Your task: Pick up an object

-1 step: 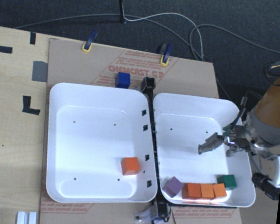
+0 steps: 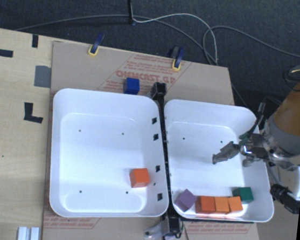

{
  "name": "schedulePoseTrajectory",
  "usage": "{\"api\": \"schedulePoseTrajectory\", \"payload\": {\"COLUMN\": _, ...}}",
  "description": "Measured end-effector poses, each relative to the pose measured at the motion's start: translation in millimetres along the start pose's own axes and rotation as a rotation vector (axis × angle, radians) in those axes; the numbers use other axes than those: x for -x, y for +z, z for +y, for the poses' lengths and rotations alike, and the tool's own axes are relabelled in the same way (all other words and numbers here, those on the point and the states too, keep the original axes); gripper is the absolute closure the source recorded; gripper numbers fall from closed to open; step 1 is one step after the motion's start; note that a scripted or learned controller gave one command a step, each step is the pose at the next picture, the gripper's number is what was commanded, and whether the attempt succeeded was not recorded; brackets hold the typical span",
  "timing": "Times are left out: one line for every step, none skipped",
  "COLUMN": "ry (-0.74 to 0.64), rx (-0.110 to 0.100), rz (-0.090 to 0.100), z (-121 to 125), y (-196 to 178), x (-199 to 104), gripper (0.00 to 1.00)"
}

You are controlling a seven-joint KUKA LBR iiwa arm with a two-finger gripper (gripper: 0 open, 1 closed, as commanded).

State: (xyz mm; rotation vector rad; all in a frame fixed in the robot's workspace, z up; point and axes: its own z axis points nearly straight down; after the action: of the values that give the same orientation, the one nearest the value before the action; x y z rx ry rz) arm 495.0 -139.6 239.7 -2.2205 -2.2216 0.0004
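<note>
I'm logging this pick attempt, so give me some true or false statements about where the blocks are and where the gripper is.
1. An orange block lies in the left bin. True.
2. The purple block is in the left bin. False: it sits in the right bin.
3. The gripper is over the right bin. True.
4. The green block is between the gripper's fingers. False: it rests near the right bin's front corner.
5. A blue block sits outside the bins. True.

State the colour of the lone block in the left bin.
Orange: the block lies in the left bin, seen in the camera view.
</note>
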Motion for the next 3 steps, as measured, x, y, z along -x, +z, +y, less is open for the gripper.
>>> {"api": "schedulePoseTrajectory", "payload": {"ry": 0.001, "rx": -0.006, "rz": 0.001, "z": 0, "y": 62, "x": 4, "gripper": 0.00}}
{"api": "schedulePoseTrajectory", "payload": {"ry": 0.000, "rx": -0.004, "rz": 0.001, "z": 1, "y": 105, "x": 0, "gripper": 0.00}}
{"api": "schedulePoseTrajectory", "payload": {"ry": 0.000, "rx": -0.002, "rz": 0.000, "z": 1, "y": 153, "x": -1, "gripper": 0.00}}
